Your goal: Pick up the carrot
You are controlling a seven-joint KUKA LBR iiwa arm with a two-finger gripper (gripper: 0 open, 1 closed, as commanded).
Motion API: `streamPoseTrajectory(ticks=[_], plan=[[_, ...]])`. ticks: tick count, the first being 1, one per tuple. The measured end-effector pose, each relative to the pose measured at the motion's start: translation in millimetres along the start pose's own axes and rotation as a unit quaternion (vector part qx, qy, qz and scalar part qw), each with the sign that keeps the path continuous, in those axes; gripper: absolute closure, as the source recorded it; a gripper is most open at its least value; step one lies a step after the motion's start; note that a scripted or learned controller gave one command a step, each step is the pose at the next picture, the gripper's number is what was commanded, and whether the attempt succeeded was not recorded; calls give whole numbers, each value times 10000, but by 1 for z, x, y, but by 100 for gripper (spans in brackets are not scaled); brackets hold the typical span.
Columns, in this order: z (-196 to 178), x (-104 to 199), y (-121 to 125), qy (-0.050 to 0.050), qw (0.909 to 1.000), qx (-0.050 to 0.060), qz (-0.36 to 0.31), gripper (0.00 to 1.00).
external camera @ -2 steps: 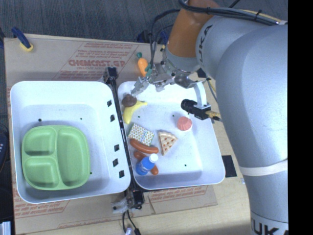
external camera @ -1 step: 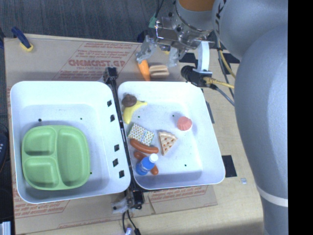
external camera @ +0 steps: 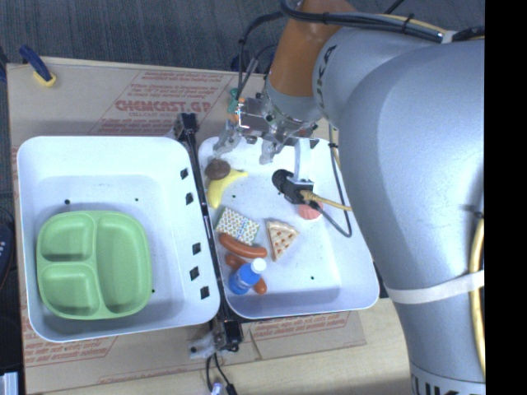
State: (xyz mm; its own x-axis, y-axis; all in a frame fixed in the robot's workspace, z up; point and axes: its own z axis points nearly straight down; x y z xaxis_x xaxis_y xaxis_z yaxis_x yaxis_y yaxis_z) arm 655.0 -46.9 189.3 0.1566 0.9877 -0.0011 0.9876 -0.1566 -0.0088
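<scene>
The carrot point(external camera: 260, 285), a small orange stick, lies near the front of the right bin point(external camera: 354, 282), partly hidden under a blue bottle with a white cap point(external camera: 244, 277). My gripper point(external camera: 246, 146) hangs over the far end of that bin, well away from the carrot. It is open, its two pale fingers point(external camera: 224, 143) spread apart with nothing between them. A brown lump point(external camera: 217, 169) and a yellow banana point(external camera: 221, 188) lie just below the fingers.
The right bin also holds a patterned cracker point(external camera: 237, 222), a reddish sausage point(external camera: 240, 243), a pizza slice point(external camera: 281, 239) and a pink-red piece point(external camera: 310, 213). A green divided plate point(external camera: 95, 263) sits in the left bin point(external camera: 33, 163). The divider point(external camera: 200, 212) runs between the bins.
</scene>
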Motion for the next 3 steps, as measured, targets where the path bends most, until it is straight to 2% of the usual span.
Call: streamPoseTrajectory(ticks=[1, 2, 3], plan=[[77, -47, 5, 12, 9983, -28, 575, 0], [-3, 25, -3, 10, 9939, -25, 1101, 0], [-2, 100, -32, 6, 9878, -7, 1556, 0]])
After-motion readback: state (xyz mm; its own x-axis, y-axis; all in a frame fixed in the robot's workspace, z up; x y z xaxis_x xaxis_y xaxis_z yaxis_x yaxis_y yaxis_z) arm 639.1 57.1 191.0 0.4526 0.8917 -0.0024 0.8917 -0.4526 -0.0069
